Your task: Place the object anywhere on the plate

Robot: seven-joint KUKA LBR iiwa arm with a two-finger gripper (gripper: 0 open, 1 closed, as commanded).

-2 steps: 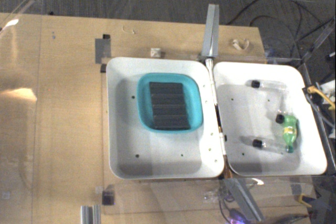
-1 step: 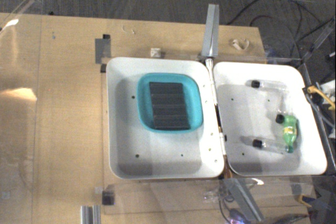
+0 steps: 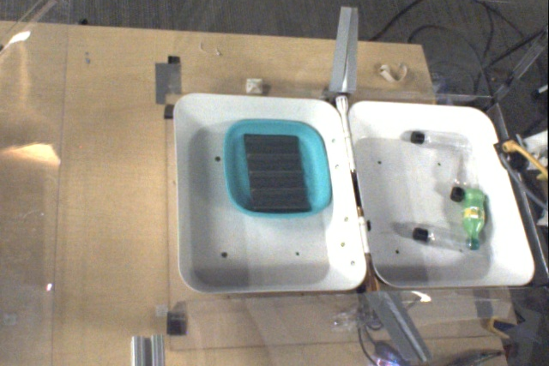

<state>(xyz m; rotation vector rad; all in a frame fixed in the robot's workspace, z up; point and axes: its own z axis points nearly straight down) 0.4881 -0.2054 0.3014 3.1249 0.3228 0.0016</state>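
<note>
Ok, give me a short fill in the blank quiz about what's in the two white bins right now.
1. The teal plate lies in the ____ bin of the camera view.
2. The green bottle lies in the ____ bin.
3. A dark ridged ____ sits on the plate.
4. The bottle lies near its bin's ____ wall.

Missing words: left; right; insert; right

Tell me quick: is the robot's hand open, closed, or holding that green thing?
Hand: cannot be told.
The green object lies loose in the right bin, not on the plate.
</note>
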